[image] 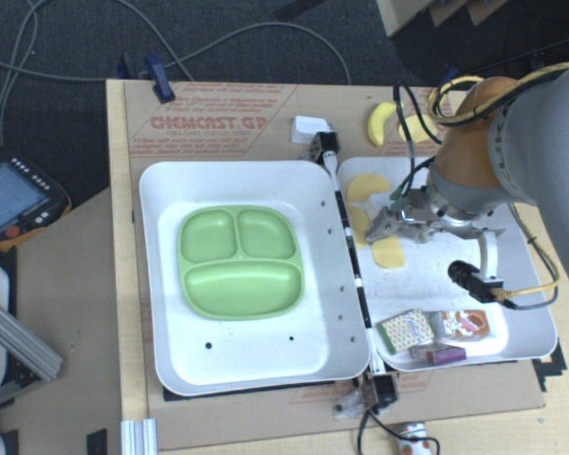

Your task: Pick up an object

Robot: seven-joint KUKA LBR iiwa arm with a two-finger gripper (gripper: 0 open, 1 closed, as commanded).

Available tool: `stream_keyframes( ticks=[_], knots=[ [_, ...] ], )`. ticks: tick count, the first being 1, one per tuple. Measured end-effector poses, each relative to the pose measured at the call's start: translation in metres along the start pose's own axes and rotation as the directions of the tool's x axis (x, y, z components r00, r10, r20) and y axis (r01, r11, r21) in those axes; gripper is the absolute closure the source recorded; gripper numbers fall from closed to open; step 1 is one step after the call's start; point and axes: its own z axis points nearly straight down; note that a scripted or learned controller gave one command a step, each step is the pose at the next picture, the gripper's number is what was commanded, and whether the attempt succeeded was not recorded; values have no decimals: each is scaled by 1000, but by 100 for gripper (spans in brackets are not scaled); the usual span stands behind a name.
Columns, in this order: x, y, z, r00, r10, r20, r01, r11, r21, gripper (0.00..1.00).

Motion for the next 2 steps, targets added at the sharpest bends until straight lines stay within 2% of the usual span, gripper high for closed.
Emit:
stream_keyframes(
  ticks=[1, 2],
  knots=[
    [3, -20, 0, 1000, 1, -2, -1, 1000, 4, 0],
    [4, -23, 0, 1000, 2, -1, -2, 1000, 4, 0]
  ],
)
